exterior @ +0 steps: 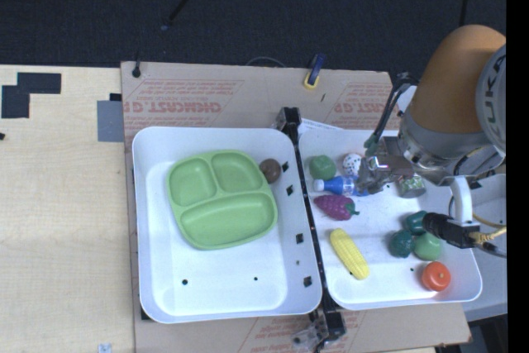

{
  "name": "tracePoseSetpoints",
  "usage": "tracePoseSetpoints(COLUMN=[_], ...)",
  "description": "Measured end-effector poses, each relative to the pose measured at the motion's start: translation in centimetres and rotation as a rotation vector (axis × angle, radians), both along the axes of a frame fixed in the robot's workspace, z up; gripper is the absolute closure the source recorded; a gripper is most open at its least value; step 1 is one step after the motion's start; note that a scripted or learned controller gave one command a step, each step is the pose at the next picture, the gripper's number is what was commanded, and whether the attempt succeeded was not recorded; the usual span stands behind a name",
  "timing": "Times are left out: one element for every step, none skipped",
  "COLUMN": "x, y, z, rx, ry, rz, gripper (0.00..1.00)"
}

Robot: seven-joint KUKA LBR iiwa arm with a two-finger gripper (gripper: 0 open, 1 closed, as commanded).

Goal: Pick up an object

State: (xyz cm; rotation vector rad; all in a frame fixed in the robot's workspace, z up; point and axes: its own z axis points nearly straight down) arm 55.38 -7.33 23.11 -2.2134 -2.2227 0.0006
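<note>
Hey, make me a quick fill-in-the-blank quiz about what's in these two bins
1. The green divided plate lies in the ____ bin.
2. The corn cob in the right bin is coloured ____.
3. The small brown ball rests beside the plate's ____ corner.
4. The gripper hovers over the ____ bin.

Missing words: left; yellow; upper right; right

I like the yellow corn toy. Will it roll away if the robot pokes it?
The corn looks long and rounded, so it would probably roll sideways if nudged. It seems like stiff, light plastic, likely smooth and a little slippery. The right bin's wall should stop it.
</note>
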Motion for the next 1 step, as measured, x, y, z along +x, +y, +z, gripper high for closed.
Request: tracePoseSetpoints(x=[0.06], y=[4.83], z=[-1.19], rx=[-0.001], ry=[0.0], rz=[-0.001], gripper=[1.0])
